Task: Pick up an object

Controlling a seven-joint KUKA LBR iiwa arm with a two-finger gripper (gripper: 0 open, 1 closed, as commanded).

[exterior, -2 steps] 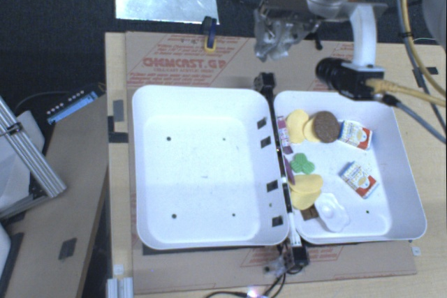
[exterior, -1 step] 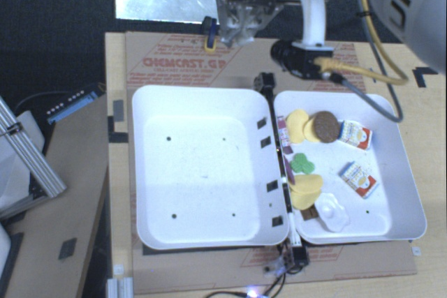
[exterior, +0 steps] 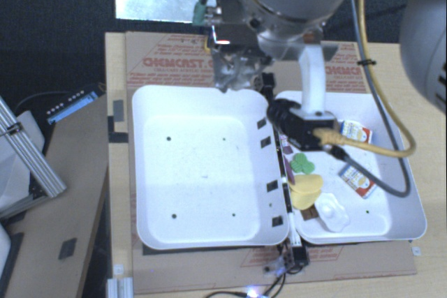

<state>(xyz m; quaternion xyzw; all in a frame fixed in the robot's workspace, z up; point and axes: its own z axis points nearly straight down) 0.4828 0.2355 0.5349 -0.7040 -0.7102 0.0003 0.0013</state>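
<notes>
My gripper (exterior: 238,77) hangs over the far rim of the left bin (exterior: 150,101), near the corner where the two bins meet. I see nothing held beneath it. Several small objects lie in the right bin (exterior: 408,209): a green piece (exterior: 302,164), a yellow piece (exterior: 307,192) just below it, a white lumpy object (exterior: 332,213) near the front, a red and white packet (exterior: 355,130) toward the back, and a second red and white packet (exterior: 358,181) at mid right. The arm covers the back of the right bin.
Both bins rest on a cardboard sheet (exterior: 167,56) on the bench. A metal frame (exterior: 28,157) stands off the bench to the left. A yellow cable (exterior: 380,146) loops over the right bin.
</notes>
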